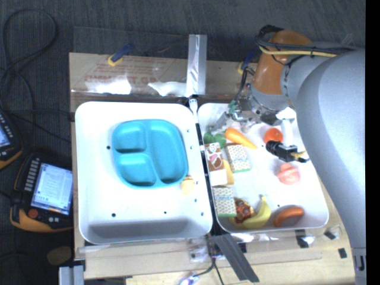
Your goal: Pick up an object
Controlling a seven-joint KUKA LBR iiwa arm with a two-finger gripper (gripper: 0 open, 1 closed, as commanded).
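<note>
Gripper (237, 113) at right bin (309, 186) top, finger state: cannot tell | nearest: carrot (240, 137), just beside | likely light, stiff, smooth plastic | pinch across mid-body

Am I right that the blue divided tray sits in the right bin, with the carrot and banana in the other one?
Not quite. The camera view shows the blue divided tray in the left bin, not the right. The carrot and banana do lie in the other one, the right bin, among the other toy foods.
</note>
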